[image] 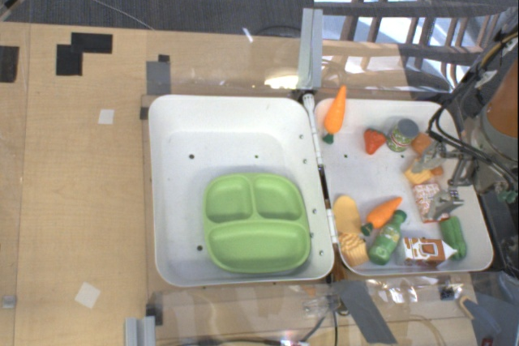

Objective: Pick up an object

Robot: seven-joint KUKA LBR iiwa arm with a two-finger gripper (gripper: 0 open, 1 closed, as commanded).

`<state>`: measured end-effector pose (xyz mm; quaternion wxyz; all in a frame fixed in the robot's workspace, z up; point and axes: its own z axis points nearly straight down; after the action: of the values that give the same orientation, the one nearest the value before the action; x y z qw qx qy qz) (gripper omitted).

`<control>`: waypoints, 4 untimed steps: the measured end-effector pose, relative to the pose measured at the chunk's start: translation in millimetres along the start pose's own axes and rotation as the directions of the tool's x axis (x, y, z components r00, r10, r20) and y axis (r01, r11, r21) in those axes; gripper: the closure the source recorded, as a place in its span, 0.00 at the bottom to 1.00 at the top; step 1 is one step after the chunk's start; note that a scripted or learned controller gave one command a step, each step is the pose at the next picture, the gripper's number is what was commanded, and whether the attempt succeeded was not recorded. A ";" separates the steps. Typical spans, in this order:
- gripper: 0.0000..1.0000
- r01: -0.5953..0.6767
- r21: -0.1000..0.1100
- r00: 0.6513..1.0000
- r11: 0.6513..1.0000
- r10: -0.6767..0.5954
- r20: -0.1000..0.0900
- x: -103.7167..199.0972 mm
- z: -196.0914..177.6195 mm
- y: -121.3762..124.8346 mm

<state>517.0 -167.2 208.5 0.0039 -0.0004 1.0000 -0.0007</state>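
The right bin (357,105) holds several toy foods. A carrot (335,111) leans on its left rim, and a red piece (374,142), a tin can (401,134) and a brown piece (424,144) lie at the back. Near the front are a yellow bread piece (347,214), a second carrot (383,212), a green bottle (386,240), a small carton (425,250) and a green vegetable (453,237). My gripper (448,201) hangs low at the bin's right side, beside a patterned packet (426,198) and just above the green vegetable. A yellow wedge (419,173) lies to its upper left.
The left bin (174,126) carries a green divided plate (257,221). A metal frame (309,44) and rails stand behind the bins. The arm (496,126) and its cables cover the right bin's right rim.
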 end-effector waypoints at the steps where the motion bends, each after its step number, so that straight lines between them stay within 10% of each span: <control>1: 0.00 0.023 0.001 1.000 1.000 -0.023 0.002 -30.1 114.8 -10.8; 2: 0.00 0.139 0.006 0.990 0.990 -0.139 0.012 0.5 117.1 40.9; 3: 1.00 0.147 0.011 0.989 0.989 -0.148 0.029 -5.2 102.9 41.7; 4: 1.00 0.209 0.005 0.978 0.978 -0.209 0.015 -32.1 -70.5 57.0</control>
<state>548.6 -110.0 279.1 0.0116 -0.1056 0.9943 -0.0029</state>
